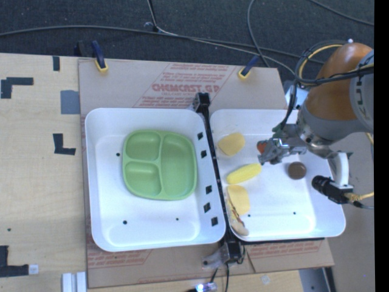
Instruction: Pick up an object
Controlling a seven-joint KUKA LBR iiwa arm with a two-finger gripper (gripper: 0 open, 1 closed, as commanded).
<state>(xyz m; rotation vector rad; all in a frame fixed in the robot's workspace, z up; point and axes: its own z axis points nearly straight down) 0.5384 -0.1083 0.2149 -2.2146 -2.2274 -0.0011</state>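
Our hand (271, 152), grip unreadable, hovered in the right bin (316, 227); the corn (244, 174) at its seven o'clock wanted a square, centred descent.

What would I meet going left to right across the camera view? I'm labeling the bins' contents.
Green divided plate → round yellow piece → yellow corn-like piece → gripper → small brown disc.

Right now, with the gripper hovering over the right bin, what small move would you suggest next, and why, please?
Probably a short shift toward the corn cob, then straight down. The gripper sits above the right bin with nothing visibly held, and the cob lies just beside it on bare floor, apart from the pale yellow piece and the brown round piece.
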